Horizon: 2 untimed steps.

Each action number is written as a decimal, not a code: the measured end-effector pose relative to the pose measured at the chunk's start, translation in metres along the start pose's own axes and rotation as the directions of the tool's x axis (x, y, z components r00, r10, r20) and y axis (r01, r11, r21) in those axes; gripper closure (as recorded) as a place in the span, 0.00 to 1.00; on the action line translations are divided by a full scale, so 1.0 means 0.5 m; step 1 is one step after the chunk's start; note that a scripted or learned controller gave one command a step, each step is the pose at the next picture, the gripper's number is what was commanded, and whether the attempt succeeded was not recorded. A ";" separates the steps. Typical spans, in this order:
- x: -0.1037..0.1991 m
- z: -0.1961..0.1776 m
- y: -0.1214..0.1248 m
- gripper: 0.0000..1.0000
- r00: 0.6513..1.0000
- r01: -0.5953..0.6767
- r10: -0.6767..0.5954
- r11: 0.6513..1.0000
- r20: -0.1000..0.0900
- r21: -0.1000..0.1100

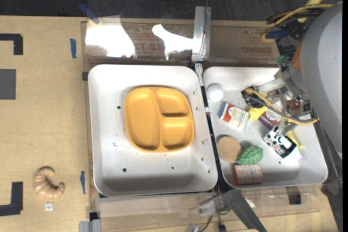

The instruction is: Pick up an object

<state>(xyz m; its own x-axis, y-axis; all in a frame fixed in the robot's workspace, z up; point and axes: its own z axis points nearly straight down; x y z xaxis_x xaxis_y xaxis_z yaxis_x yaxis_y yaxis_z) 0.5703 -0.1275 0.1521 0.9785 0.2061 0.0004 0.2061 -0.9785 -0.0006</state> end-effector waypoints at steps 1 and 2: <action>-0.176 0.126 -0.050 0.00 1.000 0.016 -0.016 1.000 0.006 0.004; -0.080 0.131 -0.091 0.00 1.000 -0.004 0.004 1.000 -0.004 -0.002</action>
<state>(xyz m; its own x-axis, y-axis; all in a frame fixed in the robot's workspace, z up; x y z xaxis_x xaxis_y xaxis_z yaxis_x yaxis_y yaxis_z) 0.5217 -0.0912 0.0868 0.9793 0.2023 0.0043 0.2023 -0.9793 0.0015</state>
